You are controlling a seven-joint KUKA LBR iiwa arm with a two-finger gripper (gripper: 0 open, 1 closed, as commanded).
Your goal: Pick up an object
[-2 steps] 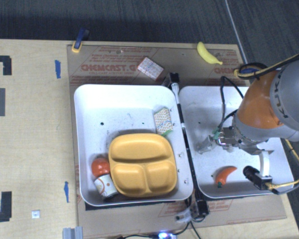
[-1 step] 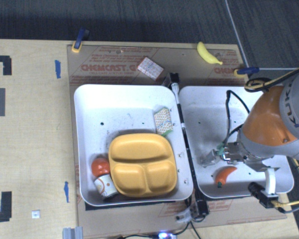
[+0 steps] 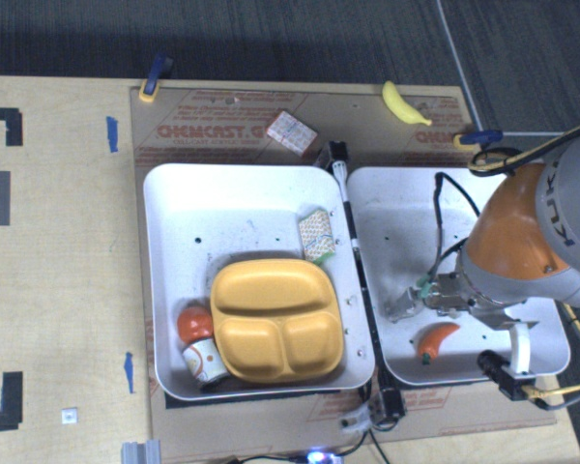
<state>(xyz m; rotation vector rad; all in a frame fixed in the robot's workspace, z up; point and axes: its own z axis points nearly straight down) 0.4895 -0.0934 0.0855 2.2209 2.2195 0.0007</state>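
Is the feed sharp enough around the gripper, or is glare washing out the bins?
Camera view: even light, no strong glare on the right bin; the gripper looks soft and small, the carrot beside it reads clearly; soft shadow under the arm.

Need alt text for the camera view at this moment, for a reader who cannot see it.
A grey and orange robot arm reaches from the right into the right bin, its gripper low beside an orange carrot-like toy. The left bin holds a yellow divided tray, a red toy and a small patterned packet.
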